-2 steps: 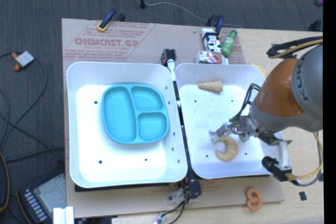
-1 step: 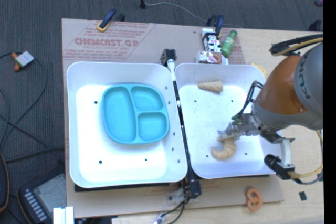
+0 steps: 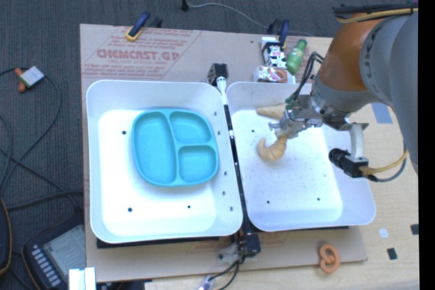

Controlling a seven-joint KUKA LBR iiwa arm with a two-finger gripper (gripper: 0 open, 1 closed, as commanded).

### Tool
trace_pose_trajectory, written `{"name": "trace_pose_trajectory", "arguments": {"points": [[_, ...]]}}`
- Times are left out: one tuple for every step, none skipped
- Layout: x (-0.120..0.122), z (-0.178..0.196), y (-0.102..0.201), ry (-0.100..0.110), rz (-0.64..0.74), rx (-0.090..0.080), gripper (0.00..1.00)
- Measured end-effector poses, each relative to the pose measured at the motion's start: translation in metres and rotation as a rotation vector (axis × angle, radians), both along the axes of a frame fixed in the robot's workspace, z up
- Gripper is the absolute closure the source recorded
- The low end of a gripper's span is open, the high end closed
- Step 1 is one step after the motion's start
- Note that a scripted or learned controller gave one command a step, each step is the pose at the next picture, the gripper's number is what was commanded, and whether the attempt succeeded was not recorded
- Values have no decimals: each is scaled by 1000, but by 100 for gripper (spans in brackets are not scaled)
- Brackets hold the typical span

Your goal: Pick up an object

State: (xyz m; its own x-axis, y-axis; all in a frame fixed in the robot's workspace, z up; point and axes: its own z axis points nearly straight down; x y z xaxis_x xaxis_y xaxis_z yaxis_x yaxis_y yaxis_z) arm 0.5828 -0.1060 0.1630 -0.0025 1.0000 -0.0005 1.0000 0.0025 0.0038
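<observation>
Croissant (image 3: pixel 272 149) in right bin (image 3: pixel 353 210), centre-right of frame, upper tip at claw (image 3: pixel 291 127). Claw grip state: cannot tell. Risk: curved pastry pinched at tip only, pivots or slips on lift. Second tan piece (image 3: pixel 269 111) just behind could get nudged.

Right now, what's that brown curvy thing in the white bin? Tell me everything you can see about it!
The brown curvy thing looks like a toy croissant: tan, golden-brown, bent into a crescent with a plump rounded lower end. Its surface looks smooth, perhaps plastic. It sits in the right white bin, in the upper left part, near the middle divider. Its upper tip reaches up to the gripper, which is right over it; whether the gripper really holds it is hard to tell. A paler cone-shaped piece lies just above it, apart.
</observation>
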Motion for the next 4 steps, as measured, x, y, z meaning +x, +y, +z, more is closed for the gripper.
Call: {"name": "trace_pose_trajectory", "arguments": {"points": [[-1, -1, -1, 4, -1, -1, 0], [-20, -75, -46, -1, -3, -3, 0], [-19, -65, -47, -4, -3, -5, 100], [77, -61, -5, 6, -1, 0, 100]]}}
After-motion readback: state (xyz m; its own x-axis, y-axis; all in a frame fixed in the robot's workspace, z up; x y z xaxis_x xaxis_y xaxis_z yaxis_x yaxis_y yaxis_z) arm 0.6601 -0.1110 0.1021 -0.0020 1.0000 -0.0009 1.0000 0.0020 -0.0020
